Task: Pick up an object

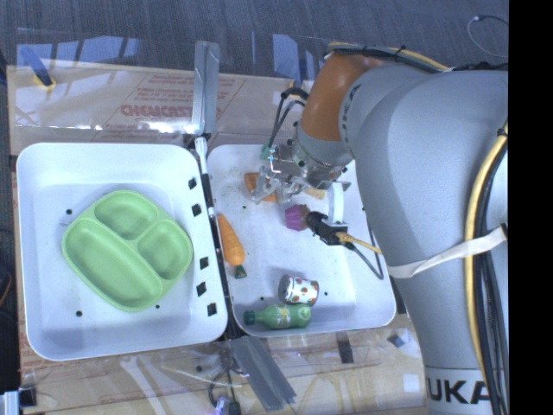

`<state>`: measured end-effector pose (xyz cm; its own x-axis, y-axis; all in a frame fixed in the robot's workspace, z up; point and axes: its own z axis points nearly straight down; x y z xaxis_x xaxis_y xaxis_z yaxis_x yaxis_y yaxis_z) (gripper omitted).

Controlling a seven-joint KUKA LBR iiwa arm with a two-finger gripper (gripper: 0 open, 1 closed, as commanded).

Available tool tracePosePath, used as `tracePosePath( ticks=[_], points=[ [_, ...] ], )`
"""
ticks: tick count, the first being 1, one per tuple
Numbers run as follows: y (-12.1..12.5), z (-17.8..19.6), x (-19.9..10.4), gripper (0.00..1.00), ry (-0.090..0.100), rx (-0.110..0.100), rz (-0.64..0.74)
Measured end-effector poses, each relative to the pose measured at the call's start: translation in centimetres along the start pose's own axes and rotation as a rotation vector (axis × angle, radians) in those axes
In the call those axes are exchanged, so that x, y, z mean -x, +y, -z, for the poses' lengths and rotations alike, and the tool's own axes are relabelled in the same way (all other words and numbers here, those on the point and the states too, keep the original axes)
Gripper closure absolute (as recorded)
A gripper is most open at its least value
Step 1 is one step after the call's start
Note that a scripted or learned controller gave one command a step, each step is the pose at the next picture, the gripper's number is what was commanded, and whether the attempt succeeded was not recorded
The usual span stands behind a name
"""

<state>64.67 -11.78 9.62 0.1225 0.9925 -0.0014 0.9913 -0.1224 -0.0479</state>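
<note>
My gripper (270, 180) is low over the far end of the right bin (354, 296), under the orange-banded wrist. A small orange object (252, 181) lies right at its tip, partly hidden by it; whether it is touched I cannot tell. A purple object (295, 217) sits just in front of the gripper. Along the right bin's left wall lies a carrot (230, 241). Near the bin's front edge are a patterned can (299, 290) and a green bottle (278, 317), both lying down.
The left bin (34, 318) holds a green divided plate (127, 249). The grey arm covers the right bin's right side. A black cable end (324, 228) hangs beside the purple object. Clips line the wall between the bins.
</note>
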Motion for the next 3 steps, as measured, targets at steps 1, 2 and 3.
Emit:
tracePosePath(
  ticks=[1,2,3],
  points=[
    [-1.8,9.6,-3.5,1.0,0.002,0.047,0.003],
    [-1.9,9.5,-3.5,0.0,0.002,0.046,0.003],
    [-2.5,2.4,-0.7,0.0,0.0,0.044,0.067]
  ],
)
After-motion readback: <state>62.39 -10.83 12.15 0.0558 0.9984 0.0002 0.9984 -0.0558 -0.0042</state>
